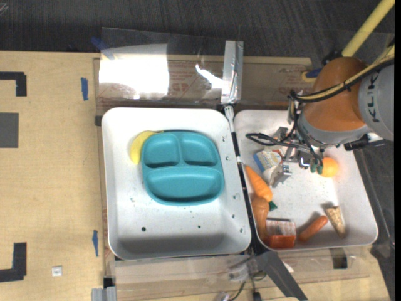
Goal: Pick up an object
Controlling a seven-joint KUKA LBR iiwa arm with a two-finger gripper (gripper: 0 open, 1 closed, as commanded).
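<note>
the gripper [289,160] is seen low in the right bin [366,231] near a small orange ball [328,167]; its grip state cannot be told. a teal divided plate [182,166] is seen in the left bin [119,199].

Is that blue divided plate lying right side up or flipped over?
Right side up. The blue divided plate lies flat in the left bin with its three hollows facing upward, covering part of a yellow thing.

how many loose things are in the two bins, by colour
Teal: 1, divided plate
Yellow: 1, piece tucked under the plate
Orange: 4, two carrots, ball, sausage-like piece
Tan: 1, cone
Red and white: 1, box
Total: 8
</note>
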